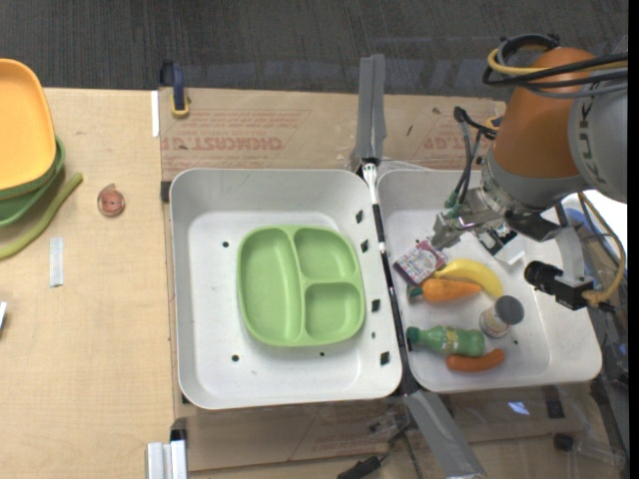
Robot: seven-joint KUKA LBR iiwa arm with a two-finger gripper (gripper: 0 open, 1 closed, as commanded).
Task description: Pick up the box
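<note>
The box (pixel 419 262) is a small purple and white packet lying tilted in the right bin (pixel 559 367), near its left wall. My gripper (pixel 451 232) hangs just above and to the right of the box, close to its upper corner. Nothing shows as held. The grey wrist and the orange band (pixel 539 108) rise behind it and hide the bin's far right corner.
Close to the box lie a banana (pixel 477 272) and an orange carrot (pixel 449 289), with a small can (pixel 502 314), a green bottle (pixel 449 339) and another orange piece (pixel 476 361) nearer the front. The left bin (pixel 200 267) holds a green divided plate (pixel 300 285).
</note>
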